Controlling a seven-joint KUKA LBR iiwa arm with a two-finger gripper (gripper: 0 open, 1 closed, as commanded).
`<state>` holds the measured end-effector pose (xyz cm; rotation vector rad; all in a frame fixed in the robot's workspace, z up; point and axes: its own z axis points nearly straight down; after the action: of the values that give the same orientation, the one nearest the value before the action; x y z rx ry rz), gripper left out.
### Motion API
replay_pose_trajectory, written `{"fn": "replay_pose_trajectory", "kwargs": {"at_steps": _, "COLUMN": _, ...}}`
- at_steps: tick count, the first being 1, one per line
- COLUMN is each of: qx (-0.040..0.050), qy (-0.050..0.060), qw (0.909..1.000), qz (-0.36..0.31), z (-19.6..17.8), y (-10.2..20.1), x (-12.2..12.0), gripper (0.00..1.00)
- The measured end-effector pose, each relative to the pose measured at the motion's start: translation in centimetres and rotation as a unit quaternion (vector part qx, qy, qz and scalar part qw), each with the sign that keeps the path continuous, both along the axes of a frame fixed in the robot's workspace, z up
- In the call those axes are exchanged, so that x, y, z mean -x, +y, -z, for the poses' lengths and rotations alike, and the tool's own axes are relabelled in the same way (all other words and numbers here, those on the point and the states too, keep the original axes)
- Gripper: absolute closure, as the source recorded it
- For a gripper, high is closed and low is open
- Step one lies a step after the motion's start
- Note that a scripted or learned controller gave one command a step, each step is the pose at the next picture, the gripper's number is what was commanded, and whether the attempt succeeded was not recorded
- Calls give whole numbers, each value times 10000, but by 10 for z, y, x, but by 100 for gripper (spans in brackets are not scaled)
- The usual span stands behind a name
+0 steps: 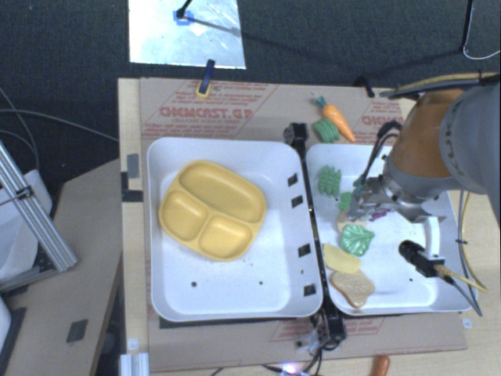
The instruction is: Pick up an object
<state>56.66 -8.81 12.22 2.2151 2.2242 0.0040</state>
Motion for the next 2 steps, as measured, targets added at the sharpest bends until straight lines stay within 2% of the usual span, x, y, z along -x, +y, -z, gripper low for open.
{"fn": "replay_pose_trajectory", "kwargs": {"at_steps": 1, "qx": -28, "qy": -29, "qw": 10000, "qz": -60, "z": -66, "y": 109, "x": -19, "gripper": 100}}
{"fn": "replay_pose_trajectory", "kwargs": {"at_steps": 2, "qx": -1, "qy": 10, "qw": 10000, "qz": 2, "z": -62, "y": 100, "x": -17, "gripper": 0}}
